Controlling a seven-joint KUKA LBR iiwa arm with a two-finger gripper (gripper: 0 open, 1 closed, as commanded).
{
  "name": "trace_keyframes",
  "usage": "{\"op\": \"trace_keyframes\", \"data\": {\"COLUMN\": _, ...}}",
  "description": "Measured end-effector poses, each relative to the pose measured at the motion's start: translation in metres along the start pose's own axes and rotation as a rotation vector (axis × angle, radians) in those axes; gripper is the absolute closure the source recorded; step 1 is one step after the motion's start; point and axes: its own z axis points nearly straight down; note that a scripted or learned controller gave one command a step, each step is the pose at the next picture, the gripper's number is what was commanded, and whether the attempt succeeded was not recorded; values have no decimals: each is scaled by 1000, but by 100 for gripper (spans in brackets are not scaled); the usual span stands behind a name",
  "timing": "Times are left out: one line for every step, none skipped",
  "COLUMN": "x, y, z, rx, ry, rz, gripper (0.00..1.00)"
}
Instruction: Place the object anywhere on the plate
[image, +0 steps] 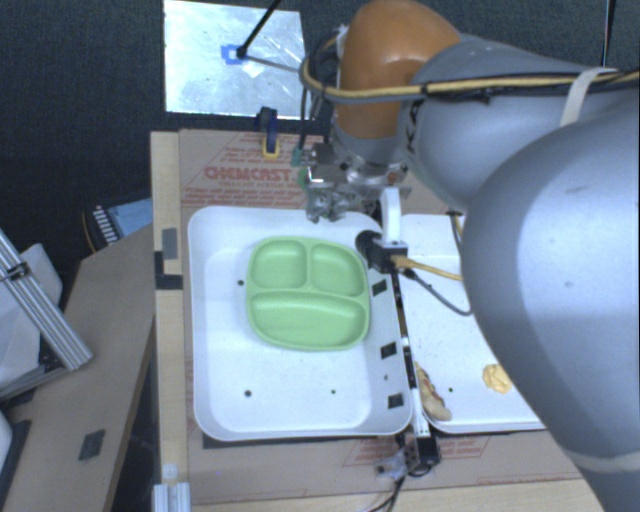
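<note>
A light green plate (306, 293) with three compartments lies in the middle of the left white bin (225, 400). Nothing lies on the plate. My gripper (324, 207) hangs over the far rim of the left bin, just beyond the plate's far edge, under the orange wrist band (390, 60). A small yellow object (496, 378) lies in the right bin (450, 330), partly hidden by the arm. A tan, elongated object (433, 397) lies at the right bin's near left corner.
The large grey arm (540, 200) covers most of the right bin. A black and white fitting with cables (385, 248) sits at the divider between the bins. Brown cardboard (235, 170) lies behind the bins, with a metal frame (40, 320) at the left.
</note>
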Motion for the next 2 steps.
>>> {"op": "trace_keyframes", "data": {"x": -5, "y": -11, "z": -9, "rx": 0, "ry": -1, "rz": 6, "gripper": 100}}
{"op": "trace_keyframes", "data": {"x": -4, "y": -11, "z": -9, "rx": 0, "ry": -1, "rz": 4, "gripper": 0}}
